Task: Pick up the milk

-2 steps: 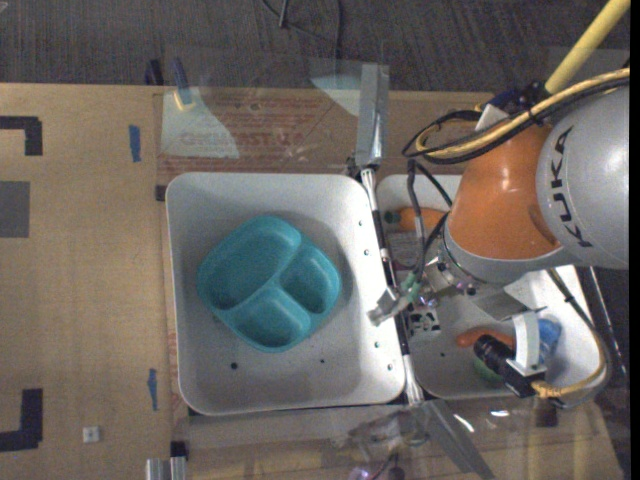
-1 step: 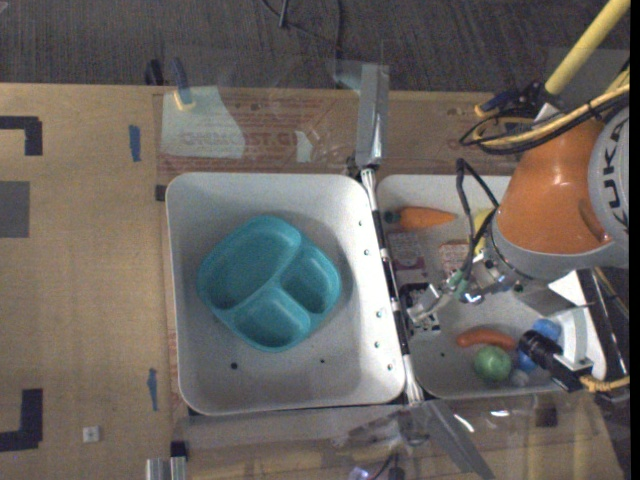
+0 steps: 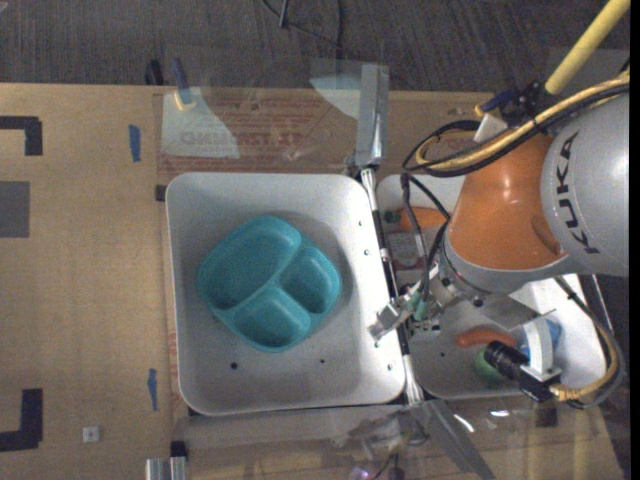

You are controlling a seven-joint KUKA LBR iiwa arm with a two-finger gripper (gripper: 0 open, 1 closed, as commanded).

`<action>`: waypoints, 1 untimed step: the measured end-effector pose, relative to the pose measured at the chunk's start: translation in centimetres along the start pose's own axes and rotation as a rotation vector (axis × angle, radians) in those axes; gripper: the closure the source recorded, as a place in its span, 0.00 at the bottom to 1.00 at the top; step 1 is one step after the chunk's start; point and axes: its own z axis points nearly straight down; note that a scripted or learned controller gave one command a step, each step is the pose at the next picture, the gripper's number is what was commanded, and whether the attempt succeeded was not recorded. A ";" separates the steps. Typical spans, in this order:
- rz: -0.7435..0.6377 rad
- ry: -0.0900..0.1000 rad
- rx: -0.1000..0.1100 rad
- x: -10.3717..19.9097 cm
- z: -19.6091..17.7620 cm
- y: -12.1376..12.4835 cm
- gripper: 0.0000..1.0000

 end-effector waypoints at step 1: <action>0.291 -0.003 -0.003 -0.5 0.0 3.2 0.00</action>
